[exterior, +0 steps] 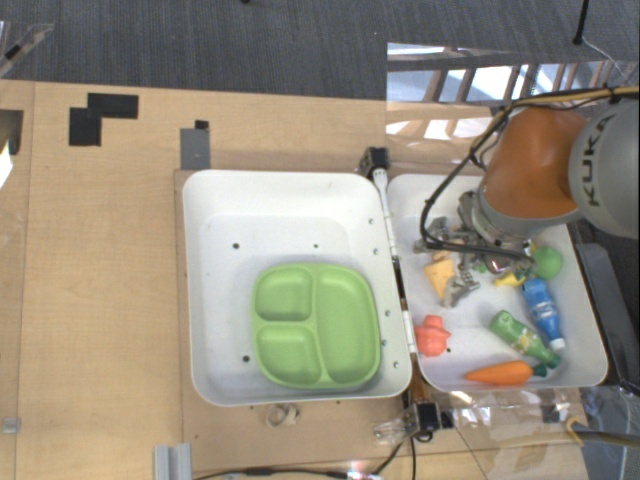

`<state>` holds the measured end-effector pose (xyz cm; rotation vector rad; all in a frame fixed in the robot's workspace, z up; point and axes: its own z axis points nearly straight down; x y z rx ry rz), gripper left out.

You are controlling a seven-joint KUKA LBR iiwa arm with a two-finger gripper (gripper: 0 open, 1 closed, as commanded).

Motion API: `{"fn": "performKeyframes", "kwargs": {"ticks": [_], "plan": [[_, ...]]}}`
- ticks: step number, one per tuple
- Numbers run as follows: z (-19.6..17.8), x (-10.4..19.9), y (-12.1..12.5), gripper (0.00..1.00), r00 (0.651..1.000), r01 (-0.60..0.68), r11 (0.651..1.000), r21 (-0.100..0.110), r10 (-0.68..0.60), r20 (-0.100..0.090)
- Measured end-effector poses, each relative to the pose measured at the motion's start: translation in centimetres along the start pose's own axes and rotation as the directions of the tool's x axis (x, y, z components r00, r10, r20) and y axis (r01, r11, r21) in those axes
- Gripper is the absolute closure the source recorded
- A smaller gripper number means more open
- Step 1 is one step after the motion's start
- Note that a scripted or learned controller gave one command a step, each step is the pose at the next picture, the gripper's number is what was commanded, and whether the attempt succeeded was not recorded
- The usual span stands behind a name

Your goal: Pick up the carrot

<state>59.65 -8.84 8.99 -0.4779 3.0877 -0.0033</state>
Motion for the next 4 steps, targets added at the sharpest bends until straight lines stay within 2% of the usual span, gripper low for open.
{"fn": "performKeyframes", "kwargs": {"ticks": [1, 2, 3, 4], "plan": [[-0.1, 1.1, 0.9, 0.00, 0.992, -0.129, 0.992, 0.002, 0.129, 0.002], [0.0, 1.5, 0.1, 0.00, 0.921, -0.391, 0.921, 0.003, 0.391, -0.002], [-0.1, -3.0, -1.6, 0.00, 0.922, -0.388, 0.922, 0.001, 0.388, -0.002], [0.2, -4.4, -0.6, 0.00, 0.817, -0.576, 0.817, 0.001, 0.576, -0.003]]}}
